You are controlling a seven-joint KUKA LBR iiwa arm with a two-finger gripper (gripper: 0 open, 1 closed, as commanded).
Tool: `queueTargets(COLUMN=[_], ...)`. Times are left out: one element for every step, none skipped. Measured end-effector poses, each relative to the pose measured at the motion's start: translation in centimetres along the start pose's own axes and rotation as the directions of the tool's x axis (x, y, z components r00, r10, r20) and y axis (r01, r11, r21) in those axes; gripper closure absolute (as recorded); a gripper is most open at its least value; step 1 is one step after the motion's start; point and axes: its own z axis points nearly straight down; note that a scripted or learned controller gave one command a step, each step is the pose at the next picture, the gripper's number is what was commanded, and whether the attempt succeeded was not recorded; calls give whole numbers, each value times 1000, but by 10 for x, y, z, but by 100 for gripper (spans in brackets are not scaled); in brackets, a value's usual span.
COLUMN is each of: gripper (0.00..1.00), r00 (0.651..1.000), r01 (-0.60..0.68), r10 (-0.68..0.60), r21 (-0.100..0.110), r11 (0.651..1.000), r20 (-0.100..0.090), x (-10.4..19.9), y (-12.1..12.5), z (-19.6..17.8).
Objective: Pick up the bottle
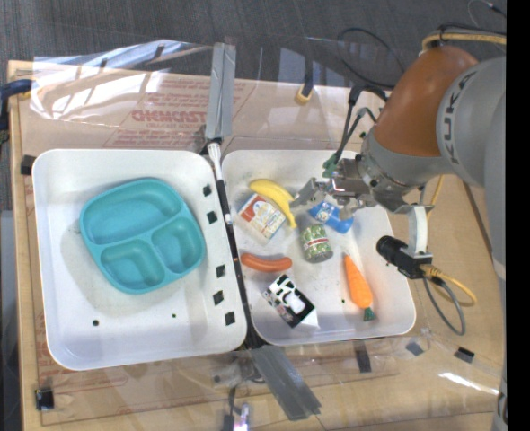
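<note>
Camera view from above: two white bins side by side on the counter (31, 88). Left bin (54, 173) carries a teal divided plate (142, 233). Right bin (393, 317) carries the clutter: banana (274, 197), small carton with a red and white label (262, 216), sausage (266, 262), black-and-white patterned box (290, 300), carrot (358, 281), a small green speckled jar (316, 241), and a blue item (331, 214) just under the wrist.

Bottle: most likely that blue item, lying tilted near the upper middle of the right bin, touching or just beside the green jar, banana near on its left. Partly covered by the arm's hardware, so its shape is hard to read; cap end can't be told.

Tool (335, 189) sits low over the blue bottle, arm (445, 106) reaching in from the right. Fingers look spread moderately wide, one metal tip toward the banana side, the other over the bottle; nothing visibly clamped between them. Contact with the bottle can't be confirmed.

Handling guess: small plastic bottle, light, fairly stiff but with a smooth rounded wall, so likely slippery and prone to rolling or squirting out sideways when pinched. Not fragile. Best hold looks like across the body at mid-length, fingers on either side of the narrow width, not near the ends. Green jar is tight against it, so one finger may land on the jar or shove it; banana side has more room.
</note>
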Motion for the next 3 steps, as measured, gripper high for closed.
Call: queueTargets(gripper=[0, 100, 0], r00=[997, 996, 996], r01=[82, 88, 88], r10=[-82, -88, -88], r21=[-17, -16, -15], r11=[996, 996, 996], r20=[4, 3, 3], x=[-40, -39, -39], y=[46, 46, 46], z=[121, 110, 110])
